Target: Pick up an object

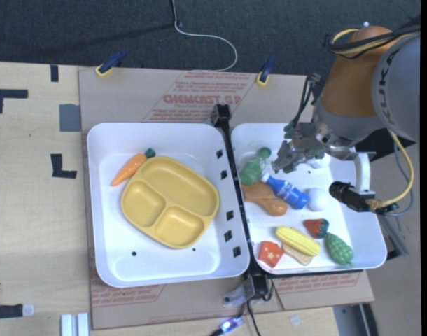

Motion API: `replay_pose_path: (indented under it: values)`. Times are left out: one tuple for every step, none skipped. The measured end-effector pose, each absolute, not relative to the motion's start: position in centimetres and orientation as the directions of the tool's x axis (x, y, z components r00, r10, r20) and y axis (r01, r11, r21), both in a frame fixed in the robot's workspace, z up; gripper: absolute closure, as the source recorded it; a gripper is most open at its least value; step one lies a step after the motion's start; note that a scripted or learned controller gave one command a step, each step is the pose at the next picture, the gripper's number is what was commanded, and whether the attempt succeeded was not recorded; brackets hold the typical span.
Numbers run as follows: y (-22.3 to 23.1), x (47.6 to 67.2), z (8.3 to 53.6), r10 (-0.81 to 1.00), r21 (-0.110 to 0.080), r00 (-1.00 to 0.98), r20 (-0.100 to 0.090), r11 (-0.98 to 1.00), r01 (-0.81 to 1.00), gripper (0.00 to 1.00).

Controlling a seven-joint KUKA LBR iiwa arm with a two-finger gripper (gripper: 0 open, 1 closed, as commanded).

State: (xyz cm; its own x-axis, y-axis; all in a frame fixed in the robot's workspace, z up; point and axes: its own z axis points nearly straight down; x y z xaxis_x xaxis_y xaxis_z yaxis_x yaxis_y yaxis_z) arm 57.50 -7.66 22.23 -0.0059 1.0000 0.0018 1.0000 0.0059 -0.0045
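Seen from the fixed overhead camera: approach stage of a pick, with the jaws (pixel 289 156) hovering low over the right bin (pixel 367 247), just above and right of the blue bottle (pixel 286 190). Nothing visibly gripped; spread of the jaws impossible to tell from this angle. Crowded around the blue bottle: a green bottle (pixel 254 166) to its upper left, a brown drumstick (pixel 265 198) just beside it on the left, a corn cob (pixel 297 241) below, a strawberry (pixel 316 226) and green pine cone shape (pixel 338 248) to its lower right. Well left of the bottle, in the left bin (pixel 105 257), a yellow divided plate (pixel 170 201) and a carrot (pixel 128 168). Next move, by judgement: a short descent onto one item, likely the blue bottle, then a clean closure clear of its neighbours.
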Motion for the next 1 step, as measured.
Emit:
replay_pose_path:
  values:
    - [-2.12, 55.3, 23.01, 1.0, -0.003, -0.007, 0.002, 0.007, 1.0, 1.0]
